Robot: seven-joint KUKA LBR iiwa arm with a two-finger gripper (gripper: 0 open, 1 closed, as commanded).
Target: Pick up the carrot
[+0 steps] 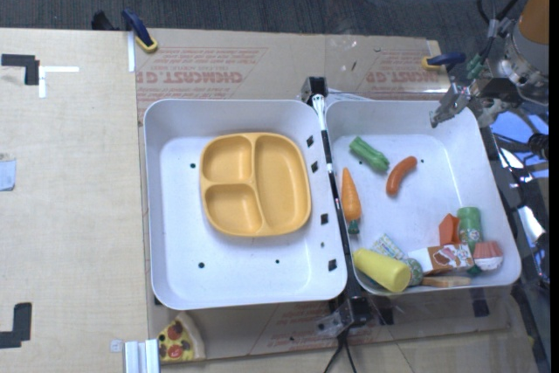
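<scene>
Since the pincer (447,107), whose state cannot be told, hangs at the right bin's (494,188) far edge, the carrot (350,196) by the left wall should be approached from above along its length.

We see open white floor in the middle of the right bin (472,135), between the sausage (401,175) and the clutter packed into its front right corner. The carrot (350,196) lies tight against the bin's left wall, with the green vegetable (369,155) just behind it and the yellow cylinder (383,269) in front.
</scene>
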